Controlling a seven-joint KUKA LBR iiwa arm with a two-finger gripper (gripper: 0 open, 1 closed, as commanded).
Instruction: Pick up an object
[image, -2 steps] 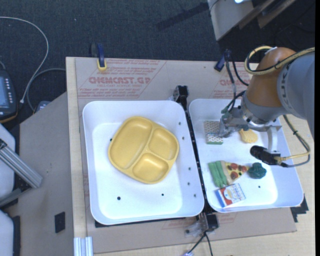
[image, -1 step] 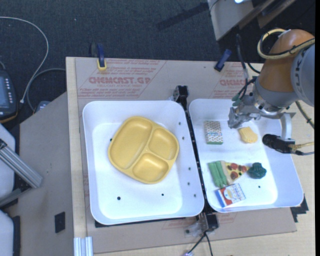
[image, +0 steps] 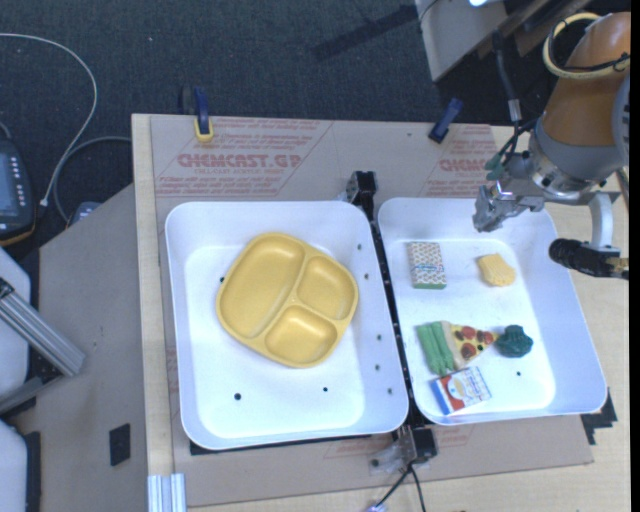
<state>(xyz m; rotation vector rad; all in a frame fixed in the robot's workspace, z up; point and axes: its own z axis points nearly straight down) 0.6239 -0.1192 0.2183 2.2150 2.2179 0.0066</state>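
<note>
My gripper (image: 490, 215) hangs over the far edge of the right bin (image: 570, 320), with nothing between its fingers. In that bin lie a small patterned box (image: 427, 265), a yellow lump (image: 496, 270), green beans (image: 434, 347), a pizza slice toy (image: 470, 341), a dark green broccoli piece (image: 515, 342) and a red, white and blue packet (image: 462, 388). The yellow lump sits just below and in front of the gripper, apart from it.
The left bin (image: 200, 300) holds a yellow divided plate (image: 288, 299). A black clamp (image: 362, 186) sits between the bins at the far side. A black arm part (image: 585, 257) juts over the right bin's right rim. Cardboard lies under both bins.
</note>
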